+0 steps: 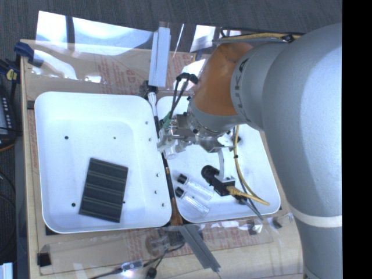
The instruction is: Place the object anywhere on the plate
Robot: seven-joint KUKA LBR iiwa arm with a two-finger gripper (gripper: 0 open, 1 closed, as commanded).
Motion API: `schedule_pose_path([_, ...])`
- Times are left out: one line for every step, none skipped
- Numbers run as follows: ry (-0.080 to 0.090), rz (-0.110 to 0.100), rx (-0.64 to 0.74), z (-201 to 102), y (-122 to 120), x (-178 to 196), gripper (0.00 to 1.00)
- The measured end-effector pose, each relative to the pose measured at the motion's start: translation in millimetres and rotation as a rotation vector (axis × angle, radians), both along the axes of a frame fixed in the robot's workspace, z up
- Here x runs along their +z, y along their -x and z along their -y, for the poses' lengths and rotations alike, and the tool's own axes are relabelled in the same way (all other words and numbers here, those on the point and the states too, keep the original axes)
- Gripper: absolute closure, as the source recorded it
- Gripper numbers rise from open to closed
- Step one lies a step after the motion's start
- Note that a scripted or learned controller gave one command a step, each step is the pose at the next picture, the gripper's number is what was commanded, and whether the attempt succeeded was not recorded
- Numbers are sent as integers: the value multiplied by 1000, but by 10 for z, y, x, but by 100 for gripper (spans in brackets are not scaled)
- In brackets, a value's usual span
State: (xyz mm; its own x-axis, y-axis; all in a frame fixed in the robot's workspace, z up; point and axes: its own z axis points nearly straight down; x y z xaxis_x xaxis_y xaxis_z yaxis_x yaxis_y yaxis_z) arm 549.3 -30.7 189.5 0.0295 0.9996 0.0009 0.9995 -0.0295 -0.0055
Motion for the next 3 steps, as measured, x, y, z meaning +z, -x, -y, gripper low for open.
schedule_pose_path([1,-1,-14,-636,694,12,100])
schedule_pose_path([0,13,-119,-1344,311,-923,100])
schedule_pose_path([3,-1,-338,-1426,60,-654,100])
